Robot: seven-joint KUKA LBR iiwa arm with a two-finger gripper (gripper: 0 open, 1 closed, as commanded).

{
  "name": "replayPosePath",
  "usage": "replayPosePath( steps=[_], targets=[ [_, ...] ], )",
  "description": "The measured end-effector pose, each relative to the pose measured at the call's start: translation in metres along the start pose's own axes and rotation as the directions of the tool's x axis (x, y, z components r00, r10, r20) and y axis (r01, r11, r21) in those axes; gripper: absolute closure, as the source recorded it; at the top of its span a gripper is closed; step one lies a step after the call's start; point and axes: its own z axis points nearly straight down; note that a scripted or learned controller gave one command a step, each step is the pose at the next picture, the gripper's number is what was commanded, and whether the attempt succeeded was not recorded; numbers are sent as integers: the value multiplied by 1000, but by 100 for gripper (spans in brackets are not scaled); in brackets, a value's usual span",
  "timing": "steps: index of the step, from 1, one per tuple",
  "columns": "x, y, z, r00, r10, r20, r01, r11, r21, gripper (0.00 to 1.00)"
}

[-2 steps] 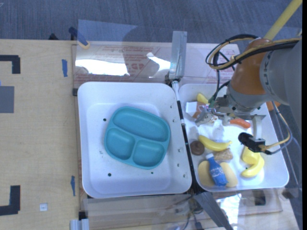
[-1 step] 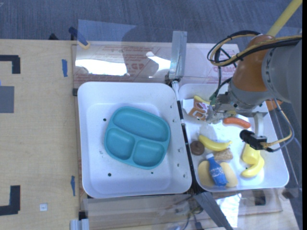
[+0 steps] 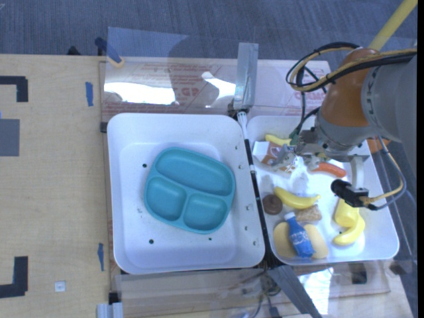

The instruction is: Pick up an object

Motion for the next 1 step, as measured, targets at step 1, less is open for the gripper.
replayPosePath(
  steps=[1],
  targets=[
    [-7,15,20,999,-51,1,51,999,-5,0]
  ],
)
